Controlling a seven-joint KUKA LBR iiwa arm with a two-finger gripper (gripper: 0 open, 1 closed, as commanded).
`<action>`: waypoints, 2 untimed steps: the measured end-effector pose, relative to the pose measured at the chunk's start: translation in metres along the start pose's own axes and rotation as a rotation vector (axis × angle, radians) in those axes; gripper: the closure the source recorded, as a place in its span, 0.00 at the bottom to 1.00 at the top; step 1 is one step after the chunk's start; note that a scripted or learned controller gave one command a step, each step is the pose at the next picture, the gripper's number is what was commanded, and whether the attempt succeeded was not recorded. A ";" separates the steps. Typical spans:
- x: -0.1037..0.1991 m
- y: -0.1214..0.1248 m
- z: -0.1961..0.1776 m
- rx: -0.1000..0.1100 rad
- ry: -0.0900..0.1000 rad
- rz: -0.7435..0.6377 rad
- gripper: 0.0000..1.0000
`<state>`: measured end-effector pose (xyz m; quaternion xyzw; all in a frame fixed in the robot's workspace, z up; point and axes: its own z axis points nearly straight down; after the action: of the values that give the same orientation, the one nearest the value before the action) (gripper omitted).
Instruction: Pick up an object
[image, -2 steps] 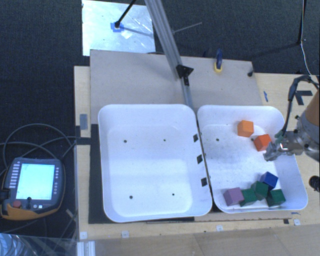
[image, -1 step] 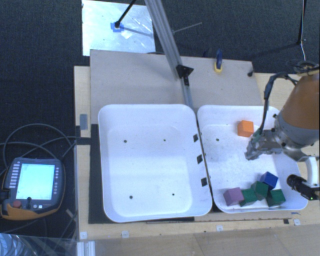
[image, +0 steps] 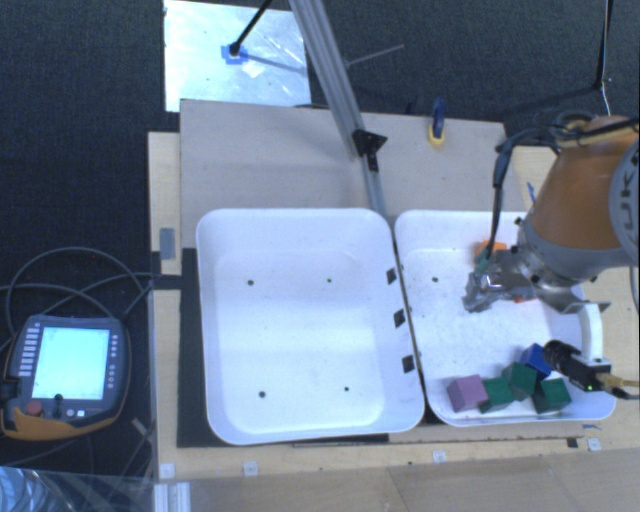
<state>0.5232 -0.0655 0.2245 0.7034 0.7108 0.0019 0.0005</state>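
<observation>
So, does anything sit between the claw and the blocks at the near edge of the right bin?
Nothing visible does. The claw is over bare floor of the right bin, and the pink block, green blocks and blue block lie clustered in the near right corner, with open floor between.

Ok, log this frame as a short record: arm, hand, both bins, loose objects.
arm: grey with orange band, reaching in over the right bin
hand: above the right bin's floor, near an orange object
left bin: white
right bin: white
objects: pink block, green blocks, blue block, clustered at the right bin's near edge
</observation>
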 end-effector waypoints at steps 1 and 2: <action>0.043 0.007 0.001 0.001 0.000 0.000 1.00; 0.101 0.004 -0.002 0.001 0.001 -0.002 1.00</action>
<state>0.5262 0.0355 0.2266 0.7029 0.7113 0.0020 -0.0004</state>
